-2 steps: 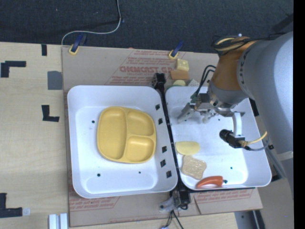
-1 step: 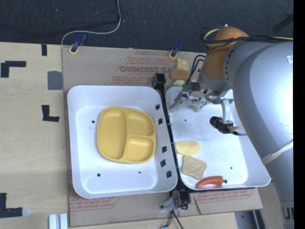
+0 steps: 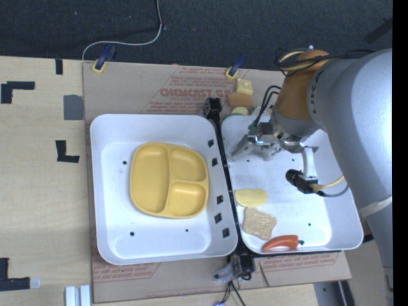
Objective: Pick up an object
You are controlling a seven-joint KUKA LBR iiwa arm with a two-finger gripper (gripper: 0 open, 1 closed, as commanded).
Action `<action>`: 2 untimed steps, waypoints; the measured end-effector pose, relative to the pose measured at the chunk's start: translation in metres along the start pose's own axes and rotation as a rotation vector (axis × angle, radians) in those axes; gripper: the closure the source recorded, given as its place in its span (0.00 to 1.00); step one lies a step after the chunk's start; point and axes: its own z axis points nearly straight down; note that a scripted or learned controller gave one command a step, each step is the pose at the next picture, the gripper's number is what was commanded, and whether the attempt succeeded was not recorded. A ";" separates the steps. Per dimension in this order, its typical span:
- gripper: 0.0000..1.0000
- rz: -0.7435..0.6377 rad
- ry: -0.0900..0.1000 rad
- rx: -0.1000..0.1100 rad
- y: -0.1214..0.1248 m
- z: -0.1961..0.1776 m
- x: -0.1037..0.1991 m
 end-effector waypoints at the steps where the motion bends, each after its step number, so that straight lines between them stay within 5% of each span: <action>1: 0.00 -0.003 0.000 0.001 0.036 0.001 0.001; 2: 0.00 0.000 0.000 0.000 0.008 0.000 0.002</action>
